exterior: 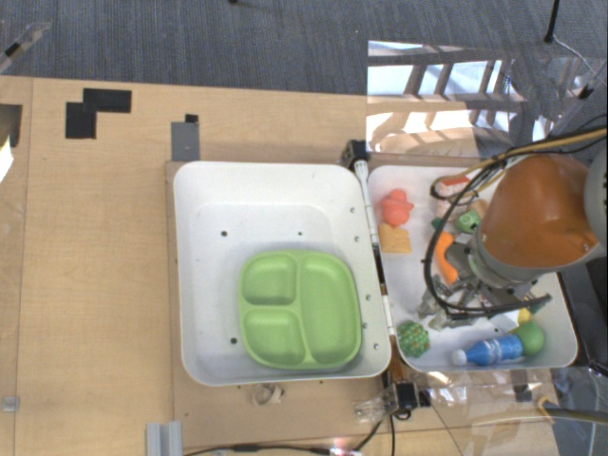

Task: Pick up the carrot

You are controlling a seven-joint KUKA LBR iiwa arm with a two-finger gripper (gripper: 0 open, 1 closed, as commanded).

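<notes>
Carrot (446, 263) shows as a small orange piece in the right bin (570, 345), tucked against the left side of the arm's wrist (534, 215) and partly hidden by black cables. It sits just above and left of the gripper (472, 304), whose fingers are lost among metal parts and wires, so whether they are open, closed or around the carrot cannot be told. Near the bin's front edge lie a green ball (413, 338), a blue bottle (488, 351) and a green round toy (531, 339). Toward its back left corner are a pink toy (396, 207) and a tan block (395, 240). On the counter (95, 283), the left bin (204, 207) holds a green divided plate (300, 309) near its front edge.
</notes>
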